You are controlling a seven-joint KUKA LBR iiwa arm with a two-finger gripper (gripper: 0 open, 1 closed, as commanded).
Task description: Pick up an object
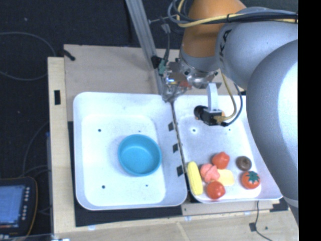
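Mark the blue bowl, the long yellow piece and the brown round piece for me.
blue bowl (139,155), camera view, bare inside bottom.
long yellow piece (194,177), camera view, its middle.
brown round piece (244,162), camera view, its top.

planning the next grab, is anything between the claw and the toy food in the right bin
Nothing visible. The claw hangs over the far end of the bins' shared rim; the toy food is bunched at the near end of the right bin, with bare white floor between.
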